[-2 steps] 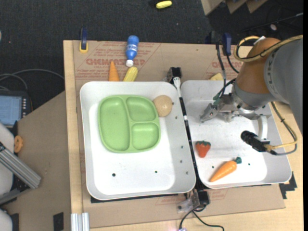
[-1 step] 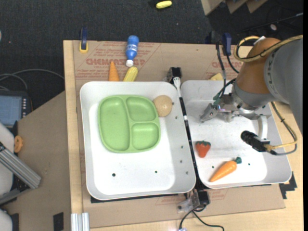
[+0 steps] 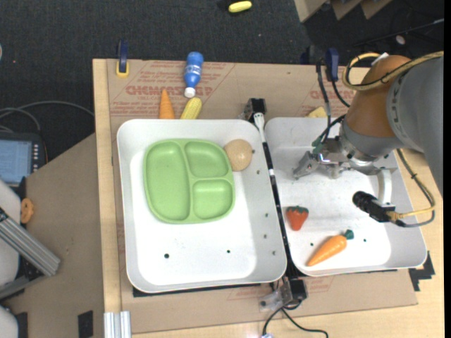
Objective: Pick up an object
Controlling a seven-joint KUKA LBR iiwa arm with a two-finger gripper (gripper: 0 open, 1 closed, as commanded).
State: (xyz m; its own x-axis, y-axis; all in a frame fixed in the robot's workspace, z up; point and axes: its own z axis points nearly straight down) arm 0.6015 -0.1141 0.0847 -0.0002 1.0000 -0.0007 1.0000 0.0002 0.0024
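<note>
In the right bin [image 3: 394, 252] a red strawberry [image 3: 297, 217] lies near the left wall. An orange carrot with a green top [image 3: 328, 248] lies near the front. My gripper [image 3: 318, 167] hangs over the bin's back half, above and to the right of the strawberry. Its fingers are spread open, with nothing between them. The left bin [image 3: 190, 259] holds a green divided plate [image 3: 189, 180], with a beige round thing [image 3: 239, 153] at the plate's back right corner.
On the bench behind the left bin lie a blue and white bottle [image 3: 192, 72], a small orange cone-shaped thing [image 3: 165, 105] and a yellow corn cob [image 3: 191, 108]. The grey arm [image 3: 416, 101] comes in from the right over the right bin's back.
</note>
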